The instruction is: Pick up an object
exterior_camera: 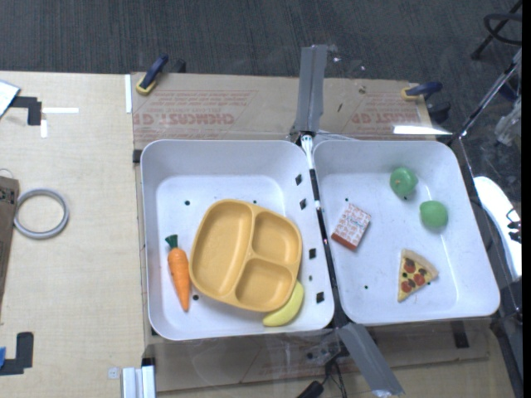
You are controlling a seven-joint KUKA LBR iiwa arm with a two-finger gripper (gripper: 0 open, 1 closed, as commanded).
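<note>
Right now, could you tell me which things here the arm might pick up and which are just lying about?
Belonging to the job, in the bins:
carrot
yellow divided plate
banana
small box
pizza slice
two green fruits

Just lying about:
tape roll on the bench at left
blue clamps on the cardboard

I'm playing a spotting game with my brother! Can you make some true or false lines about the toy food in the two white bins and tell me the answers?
1. The carrot lies in the left bin. True.
2. The pizza slice sits on the yellow plate. False: it lies in the right bin.
3. Two green round things are in the right bin. True.
4. The banana is in the right bin. False: it lies in the left bin, at the plate's edge.
5. The small box is in the right bin. True.
</note>
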